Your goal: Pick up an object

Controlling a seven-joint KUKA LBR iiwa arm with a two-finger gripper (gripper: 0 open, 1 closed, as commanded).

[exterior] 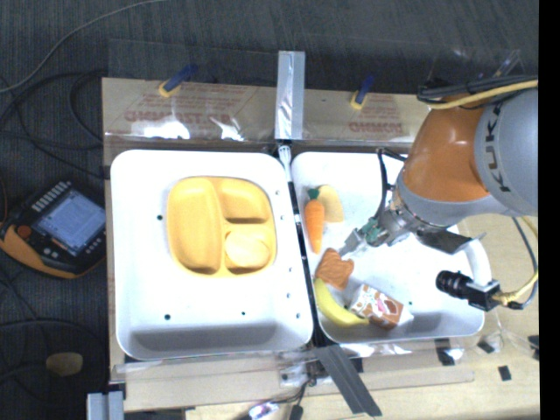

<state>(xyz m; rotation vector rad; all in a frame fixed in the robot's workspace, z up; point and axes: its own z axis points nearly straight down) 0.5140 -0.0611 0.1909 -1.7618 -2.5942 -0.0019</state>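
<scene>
The right bin (350, 175) holds an orange carrot (313, 220) along its left wall, with a pale yellow piece (331, 201) beside it. Lower down lie a brownish-orange piece (333, 268), a yellow banana (330, 308) and a small printed carton (377, 307). My gripper (360, 241) hangs over the middle of this bin, just up and right of the brownish-orange piece, slanting down to the left. Nothing shows between its fingers. The grey and orange arm (455, 160) covers the bin's right part.
The left bin (140, 313) holds a yellow compartment tray (219, 224). A black cylindrical part (462, 287) sticks out at the right bin's lower right. A handheld pendant (54, 227) lies on the floor to the left. Blue and yellow clips (178, 79) hold plastic sheeting at the back.
</scene>
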